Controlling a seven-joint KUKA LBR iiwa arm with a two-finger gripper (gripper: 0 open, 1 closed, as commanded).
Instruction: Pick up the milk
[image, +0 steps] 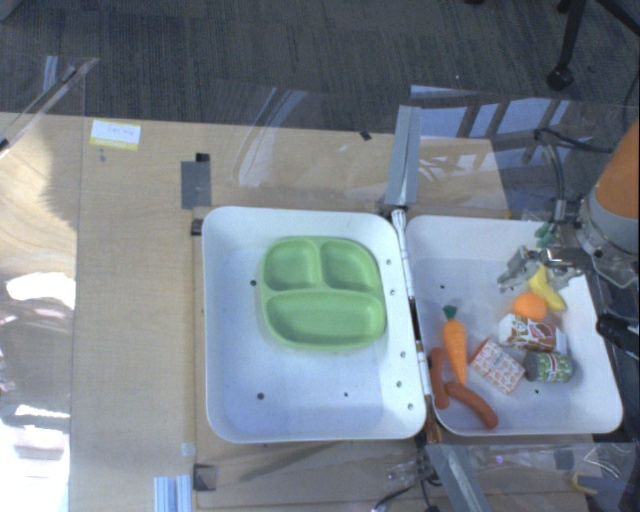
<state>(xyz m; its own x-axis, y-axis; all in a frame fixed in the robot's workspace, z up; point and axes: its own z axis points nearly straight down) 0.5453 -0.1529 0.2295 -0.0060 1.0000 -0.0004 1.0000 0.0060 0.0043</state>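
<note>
Where the small items are crowded toward the near right of the right bin (470, 232), the milk (520, 331) is seen as a small white carton with dark markings, resting on the bin floor. It is touched from behind by an orange (530, 305), and a yellow banana (549, 289) is set just beyond that. A can (549, 367) is placed just in front of the milk, and a red-and-white checked box (497, 366) lies just beside it on the left. Further left, a carrot (455, 345) is laid lengthwise, with two sausages (470, 400) near the front wall.

The gripper (525, 265) is held above the far side of this cluster, near the banana and apart from the milk; whether it is released or clenched cannot be told. Nothing is seen grasped in it. The arm (615, 200) is brought in from the right.

A green divided plate (322, 293) is carried in the left bin (240, 400), and both bins are borne by the wooden counter (130, 300).
</note>
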